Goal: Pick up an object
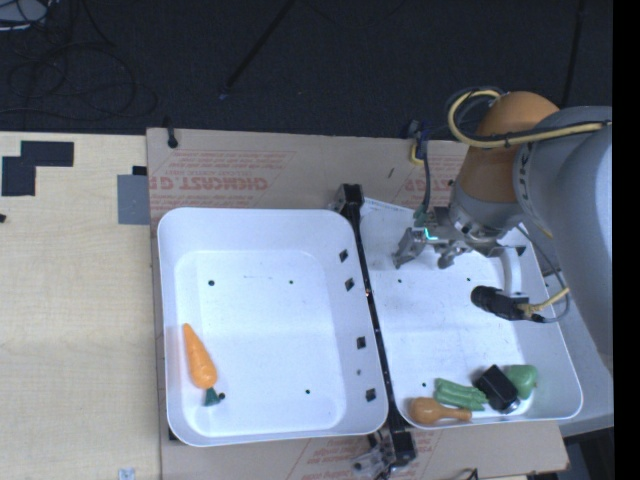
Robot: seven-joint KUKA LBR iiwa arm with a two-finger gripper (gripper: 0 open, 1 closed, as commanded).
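Right bin (440, 338), near edge: four loose items in a tight cluster.
- Orange gourd (438, 411), nearest, lying flat against the near wall with its neck pointing right.
- Green pod (461, 394), just behind the gourd and touching it.
- Black block (497, 388), tilted, resting partly on the pod's right end.
- Green lump (521, 376), right of the block and touching it, partly covered by it. Shape not clear.

Left bin (270, 338), near-left corner: one carrot (199, 357), lying lengthwise with its dark green stub toward the near wall. It is well apart from everything else.

The two bins sit side by side, meeting along a black strip (363, 298).

Gripper (427, 255): over the far-left part of the right bin, near the strip. Its fingers (405, 251) are spread apart with nothing between them. It is well apart from the cluster, and no object is lifted.

Arm (565, 183): enters from the right, with the orange band (497, 163) above the wrist.

Farther back: both bins rest on a cardboard sheet (250, 168) with red print, laid on a pale wood bench (70, 298). Beyond that is a dark floor with cables (70, 78).
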